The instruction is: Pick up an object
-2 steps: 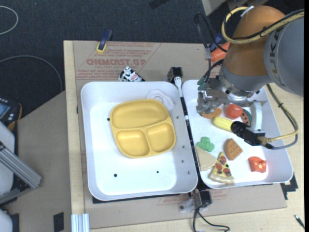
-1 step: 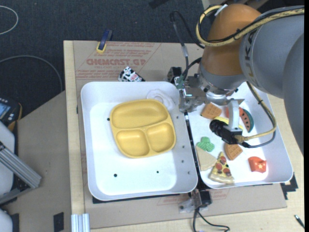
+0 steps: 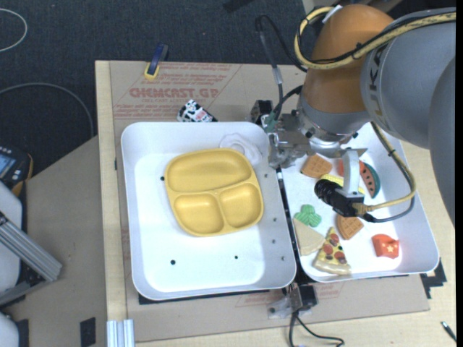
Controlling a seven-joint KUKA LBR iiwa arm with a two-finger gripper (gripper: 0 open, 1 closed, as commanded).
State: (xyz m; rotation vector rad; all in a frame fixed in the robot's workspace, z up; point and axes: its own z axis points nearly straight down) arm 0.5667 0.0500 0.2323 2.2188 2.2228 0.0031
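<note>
My gripper (image 3: 279,150) hangs under the grey and orange wrist, over the wall between the two bins near their far end. Just left of it, a clear plastic piece (image 3: 242,145) lies in the left bin's far right corner. Just right of it, a tan waffle cracker (image 3: 315,167) lies in the right bin (image 3: 427,255). That bin also holds a watermelon slice (image 3: 370,180), a green leafy toy (image 3: 307,215), a second cracker (image 3: 350,227), a pizza slice (image 3: 332,252) and a red piece (image 3: 385,246). Nothing shows between the gripper's fingers.
A yellow divided plate (image 3: 213,191) fills the middle of the left bin (image 3: 145,266). A black-and-white object (image 3: 194,112) and a blue and yellow tool (image 3: 154,61) lie on the board beyond the bins. The arm covers the right bin's far part.
</note>
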